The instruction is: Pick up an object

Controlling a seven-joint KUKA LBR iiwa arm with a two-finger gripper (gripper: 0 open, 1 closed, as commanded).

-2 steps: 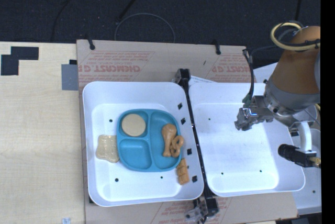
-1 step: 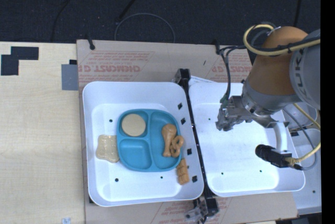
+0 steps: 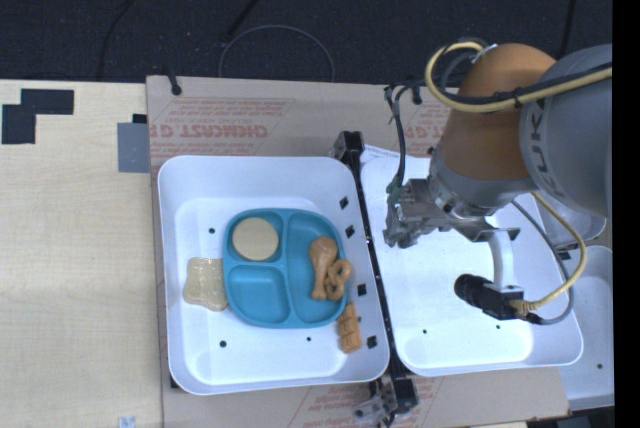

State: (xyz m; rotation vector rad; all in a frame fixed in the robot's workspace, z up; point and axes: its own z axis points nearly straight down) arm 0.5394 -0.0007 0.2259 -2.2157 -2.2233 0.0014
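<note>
— Bins first: what do you have in the left bin point(image 3: 190, 216)?

— You have a blue sectioned plate point(image 3: 275, 301) there. A round tan cookie point(image 3: 254, 238) lies in its far-left section, a toy drumstick point(image 3: 323, 261) and a pretzel point(image 3: 338, 278) in its right section. A pale bread slice point(image 3: 205, 283) touches the plate's left edge; a small orange-brown piece point(image 3: 348, 328) lies just off its near-right corner.

— And the gripper point(image 3: 402, 224)?

— It hangs over the right bin point(image 3: 480, 346), near the divider. Whether its jaws are open or closed, you cannot tell.

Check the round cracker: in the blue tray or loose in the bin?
In the tray. The round cracker lies flat in the upper-left compartment of the blue tray, inside its rim.
</note>
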